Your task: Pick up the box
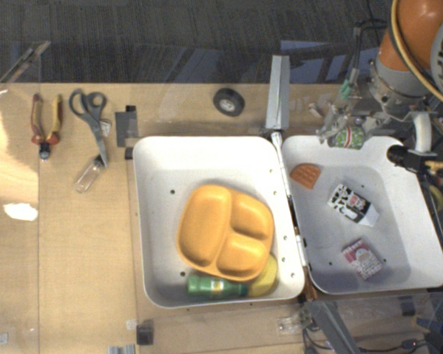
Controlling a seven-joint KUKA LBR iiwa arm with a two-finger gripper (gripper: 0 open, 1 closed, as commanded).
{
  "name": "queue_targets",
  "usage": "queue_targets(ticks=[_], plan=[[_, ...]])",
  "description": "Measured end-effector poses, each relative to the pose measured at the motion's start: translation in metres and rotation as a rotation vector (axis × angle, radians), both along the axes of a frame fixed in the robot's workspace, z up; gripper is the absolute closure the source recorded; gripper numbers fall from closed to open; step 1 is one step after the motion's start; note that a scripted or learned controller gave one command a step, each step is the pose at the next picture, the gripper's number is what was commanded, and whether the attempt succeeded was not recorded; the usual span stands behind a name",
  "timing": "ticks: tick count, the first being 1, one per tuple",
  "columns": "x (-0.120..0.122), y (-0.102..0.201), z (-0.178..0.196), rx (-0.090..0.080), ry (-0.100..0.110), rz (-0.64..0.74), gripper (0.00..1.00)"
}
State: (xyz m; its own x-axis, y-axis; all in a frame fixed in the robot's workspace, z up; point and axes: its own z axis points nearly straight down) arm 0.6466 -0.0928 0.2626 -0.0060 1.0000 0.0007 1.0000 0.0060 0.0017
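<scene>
My gripper (346, 129) hangs over the back rim of the right bin (423, 277), at its left corner. A small green, white and red box (351, 137) sits between its fingers, overlapping the rim line, so it looks lifted. Lower in the same bin lie a black-and-white box (349, 203) near the middle and a small red-and-white box (363, 258) toward the front. An orange oval piece (305, 175) rests by the bin's left wall.
The left bin (153, 213) holds a yellow divided tray (226, 230), with a green bottle (212, 286) and a yellow item (265, 277) under its front edge. Scissors (92, 116), pliers (45, 122) and a tape roll (229, 101) lie on the bench behind.
</scene>
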Motion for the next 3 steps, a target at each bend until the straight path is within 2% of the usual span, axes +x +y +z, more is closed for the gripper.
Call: queue_targets(ticks=[1,2,3], plan=[[-0.050,-0.049,-0.132,-0.001,-0.002,-0.017,0.00],[-0.097,-0.082,-0.098,-0.002,-0.005,-0.008,0.00],[-0.158,-0.074,-0.142,-0.002,-0.003,0.183,0.00]])
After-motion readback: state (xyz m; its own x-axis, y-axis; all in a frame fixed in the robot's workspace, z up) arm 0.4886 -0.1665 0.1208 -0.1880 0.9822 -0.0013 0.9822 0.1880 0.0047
